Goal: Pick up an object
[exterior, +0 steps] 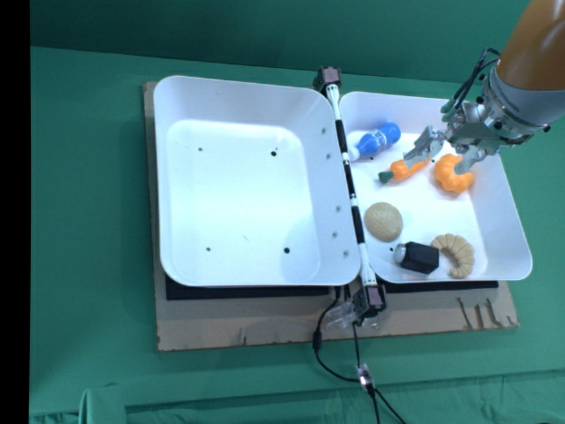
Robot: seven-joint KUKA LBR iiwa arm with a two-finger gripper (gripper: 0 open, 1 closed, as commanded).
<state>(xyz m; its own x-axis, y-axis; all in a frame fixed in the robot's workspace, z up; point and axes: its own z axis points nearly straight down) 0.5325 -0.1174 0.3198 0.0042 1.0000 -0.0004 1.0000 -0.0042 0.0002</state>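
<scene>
White plastic forms two shallow bins set side by side on a brown board over the green tabletop (pixel 79 237), with a black-and-white rod (pixel 346 166) running along the seam between them. The left bin (pixel 177 104) shows a few small dark specks on its floor. The right bin (pixel 508 228) holds the loose things: a blue bottle (pixel 378 138) with a white cap near its upper left, an orange carrot (pixel 404 170) lying at a slant below it, an orange pumpkin-like piece (pixel 452 175) just to the carrot's right, a tan round bun (pixel 384 221) near the middle, and a small black block (pixel 418 257) touching a croissant (pixel 456 253) at the near edge. The grey arm with its orange band reaches in from the right, and the tool (pixel 448 148) hangs over the carrot and the orange piece with its fingers spread wide, one toward each; nothing sits between them.
</scene>
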